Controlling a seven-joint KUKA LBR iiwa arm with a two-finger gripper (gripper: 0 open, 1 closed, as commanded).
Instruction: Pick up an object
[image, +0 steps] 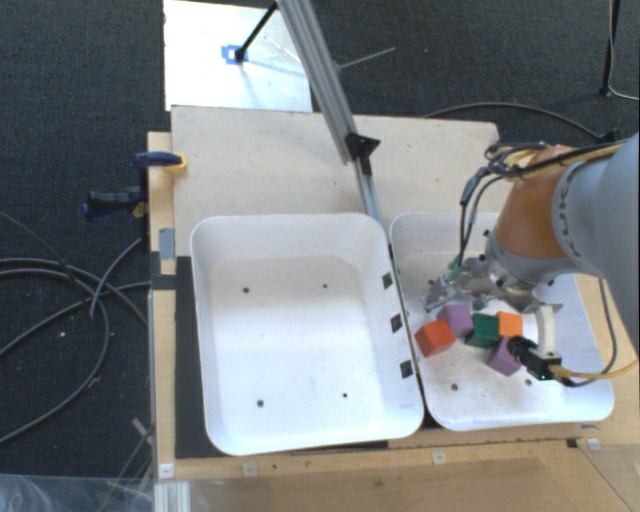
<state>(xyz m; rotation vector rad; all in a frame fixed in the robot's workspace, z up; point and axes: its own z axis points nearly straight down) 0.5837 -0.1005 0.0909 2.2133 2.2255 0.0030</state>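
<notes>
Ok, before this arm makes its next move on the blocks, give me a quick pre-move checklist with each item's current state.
1. Blocks present in the right bin: ok; red block, purple block, green block, orange block and second purple block sit clustered.
2. Claw over the cluster: ok, by its upper left edge.
3. One block isolated for grasping: not ok; they crowd together.
4. Claw opening: cannot tell.
5. Block already gripped: cannot tell.

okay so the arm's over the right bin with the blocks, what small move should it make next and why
Probably a short descent onto the cluster. The gripper sits over the right bin, just above the purple block and green block, with the orange-red block beside them. I can't see anything between its fingers.
</notes>
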